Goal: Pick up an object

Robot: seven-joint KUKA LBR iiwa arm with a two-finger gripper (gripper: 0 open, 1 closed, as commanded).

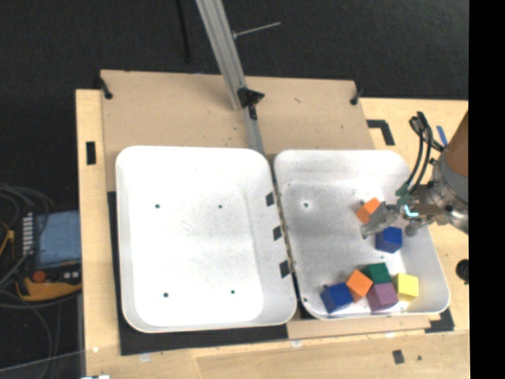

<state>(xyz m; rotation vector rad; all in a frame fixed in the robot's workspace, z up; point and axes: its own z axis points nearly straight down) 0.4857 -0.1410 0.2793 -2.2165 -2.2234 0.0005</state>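
Blue block (388, 240) lies in the right bin (331, 172), just below the gripper (384, 219), with an orange block (368, 209) touching the fingers' upper side. Nearer, five blocks cluster at the bin's front edge. Risk: closing between two blocks nudges both away. Jaw state: possibly parted, cannot tell; nothing visibly held.

Smooth white plastic bins (197, 235), matt wooden bench (229, 109), metal pole (223, 42)

The gripper (384, 221) hangs low in the right bin (331, 176), between an orange block (368, 208) and a blue block (388, 240) (five more blocks cluster near the front edge).
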